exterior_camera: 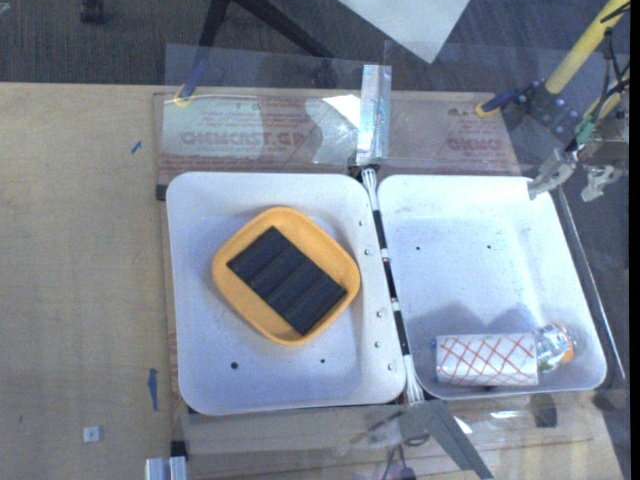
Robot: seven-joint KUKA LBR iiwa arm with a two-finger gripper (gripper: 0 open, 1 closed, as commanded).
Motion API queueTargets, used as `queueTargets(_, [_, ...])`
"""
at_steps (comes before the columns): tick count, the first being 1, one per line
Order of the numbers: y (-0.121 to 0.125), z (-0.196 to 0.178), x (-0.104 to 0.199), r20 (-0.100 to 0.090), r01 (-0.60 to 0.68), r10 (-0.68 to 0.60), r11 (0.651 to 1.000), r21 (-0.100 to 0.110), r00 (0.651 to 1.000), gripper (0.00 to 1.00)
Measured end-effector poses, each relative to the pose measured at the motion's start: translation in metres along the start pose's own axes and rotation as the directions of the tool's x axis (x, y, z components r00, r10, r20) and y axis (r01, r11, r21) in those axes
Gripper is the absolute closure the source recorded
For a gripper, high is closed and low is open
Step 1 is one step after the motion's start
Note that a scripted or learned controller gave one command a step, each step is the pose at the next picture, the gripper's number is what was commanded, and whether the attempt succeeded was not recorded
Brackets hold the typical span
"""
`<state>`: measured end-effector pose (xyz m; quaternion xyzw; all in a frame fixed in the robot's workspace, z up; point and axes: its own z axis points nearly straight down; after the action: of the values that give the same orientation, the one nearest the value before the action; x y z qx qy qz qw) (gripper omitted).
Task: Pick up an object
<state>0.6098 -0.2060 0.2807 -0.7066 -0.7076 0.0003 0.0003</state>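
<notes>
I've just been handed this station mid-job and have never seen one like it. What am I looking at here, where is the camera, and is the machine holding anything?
You have one camera, fixed above a wooden bench and looking down at a slant. Two shallow white bins sit side by side. The left bin holds an orange pad with a black ribbed top, lying roughly in the middle. The right bin holds a tube-like package with a red crisscross pattern, lying on its side near the front edge, with a shiny crumpled end pointing right. At the upper right, beside the right bin's far corner, is some of the robot's hardware; it is too small and cluttered to make out the gripper's state. Nothing appears lifted: both objects rest in their bins.
</notes>
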Motion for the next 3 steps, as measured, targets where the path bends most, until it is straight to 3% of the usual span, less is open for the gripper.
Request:
queueTargets(1, [-0.034, 0.164, 0.051, 0.000, -0.056, 0.056, 0.998, -0.001, 0.998, 0.00])
queueTargets(2, [-0.092, 0.192, 0.077, 0.002, 0.246, -0.246, 0.969, -0.008, 0.969, 0.00])
queueTargets(3, [-0.130, 0.097, 0.163, 0.000, 0.255, -0.255, 0.967, -0.001, 0.967, 0.00])
